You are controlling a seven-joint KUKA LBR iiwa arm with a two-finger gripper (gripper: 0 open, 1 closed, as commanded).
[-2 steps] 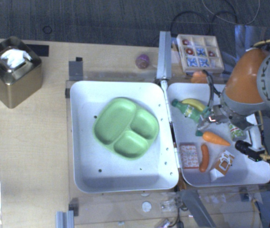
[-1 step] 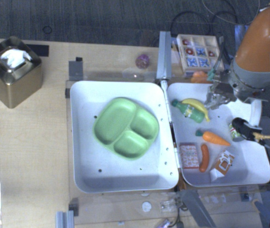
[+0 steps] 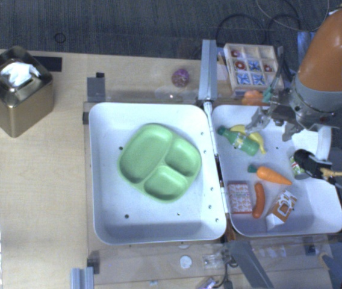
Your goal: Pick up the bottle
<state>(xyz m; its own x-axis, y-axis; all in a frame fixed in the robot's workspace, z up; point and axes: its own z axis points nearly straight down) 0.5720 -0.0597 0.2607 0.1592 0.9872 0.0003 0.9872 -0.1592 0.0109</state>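
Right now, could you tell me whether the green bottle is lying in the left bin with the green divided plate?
No, the green bottle lies in the right bin, beside the banana; the plate sits in the left bin.

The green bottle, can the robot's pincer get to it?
Probably yes. The pincer hangs just right of the green bottle, which lies beside the banana with nothing on top of it.

My gripper point(image 3: 273, 120) hovers over the right bin point(image 3: 333, 218), fingers spread, just right of the green bottle point(image 3: 238, 138) lying beside a banana point(image 3: 252, 138). A carrot point(image 3: 273, 174) lies below.
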